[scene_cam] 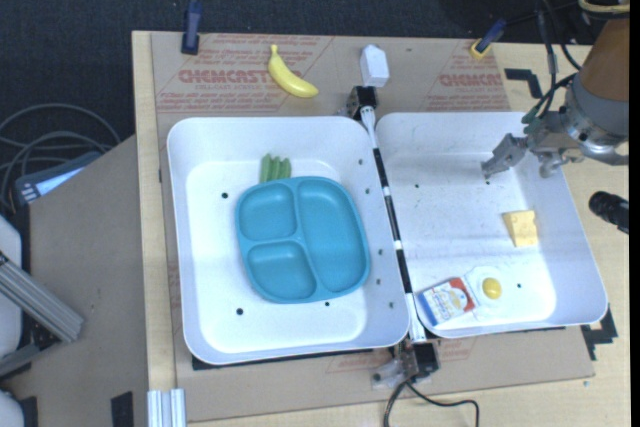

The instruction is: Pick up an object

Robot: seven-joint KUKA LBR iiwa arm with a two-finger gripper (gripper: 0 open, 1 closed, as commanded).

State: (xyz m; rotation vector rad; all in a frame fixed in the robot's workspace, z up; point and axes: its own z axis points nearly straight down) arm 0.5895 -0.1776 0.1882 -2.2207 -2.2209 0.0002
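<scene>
1. Over the far right part of the right bin (560,305), you are seeing the gripper (522,158) hanging just above the white floor, its two fingers spread apart with nothing between them.
2. You are looking at a yellow block (520,227) lying in the same bin, nearer than the gripper and a little to its right, clear of the fingers.
3. You are also seeing a small packet (446,300) and a white piece with a yellow centre (488,288) sitting side by side at the bin's near edge.
4. In the left bin (200,315) a blue divided plate (300,238) is resting, with a green item (275,167) at its far edge.
5. A banana (290,75) is lying on the board beyond the left bin.
</scene>
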